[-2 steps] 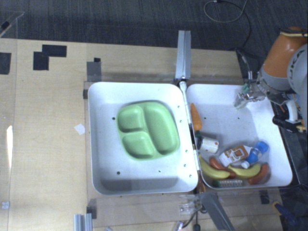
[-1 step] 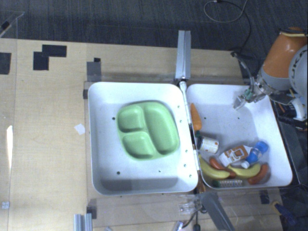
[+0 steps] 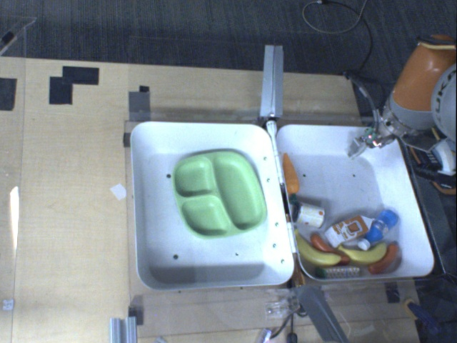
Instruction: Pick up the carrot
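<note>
The tool hangs at the far right corner of the right bin, and whether it is open or closed I cannot tell from here. The carrot lies tight against that bin's left wall, well apart from the tool. That's the danger: squeezed by the wall, the tool may strike the rim or just nudge the carrot along. The small cup lies just nearer.

carrot in right bin, left edge
</note>
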Motion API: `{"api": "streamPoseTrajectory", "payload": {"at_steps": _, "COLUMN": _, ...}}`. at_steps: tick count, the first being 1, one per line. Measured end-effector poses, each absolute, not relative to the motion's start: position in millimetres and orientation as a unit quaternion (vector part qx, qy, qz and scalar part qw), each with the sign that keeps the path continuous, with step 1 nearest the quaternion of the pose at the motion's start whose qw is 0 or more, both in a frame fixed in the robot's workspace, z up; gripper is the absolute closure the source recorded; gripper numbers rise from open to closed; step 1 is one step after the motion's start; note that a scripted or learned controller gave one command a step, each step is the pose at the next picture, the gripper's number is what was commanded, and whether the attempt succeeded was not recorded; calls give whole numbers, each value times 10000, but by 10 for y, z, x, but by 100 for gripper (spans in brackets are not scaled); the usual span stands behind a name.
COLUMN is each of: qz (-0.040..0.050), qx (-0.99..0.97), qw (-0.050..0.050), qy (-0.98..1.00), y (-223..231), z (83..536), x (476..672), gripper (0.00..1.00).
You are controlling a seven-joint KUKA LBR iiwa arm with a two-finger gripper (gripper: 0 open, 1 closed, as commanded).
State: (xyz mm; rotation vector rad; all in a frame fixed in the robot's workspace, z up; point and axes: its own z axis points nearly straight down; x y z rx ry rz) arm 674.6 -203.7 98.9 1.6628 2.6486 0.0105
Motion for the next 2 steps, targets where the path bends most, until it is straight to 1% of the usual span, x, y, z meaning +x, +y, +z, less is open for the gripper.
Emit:
{"api": "streamPoseTrajectory", "payload": {"at_steps": 1, "qz": 14, "qx": 4868, "qw": 39, "qy": 8735, "y": -2040, "z": 871, "x": 6719, "gripper": 100}}
{"api": "streamPoseTrajectory", "payload": {"at_steps": 2, "qz": 31, "qx": 4861, "qw": 80, "qy": 8739, "y": -2031, "z": 995, "x": 6751, "gripper": 100}}
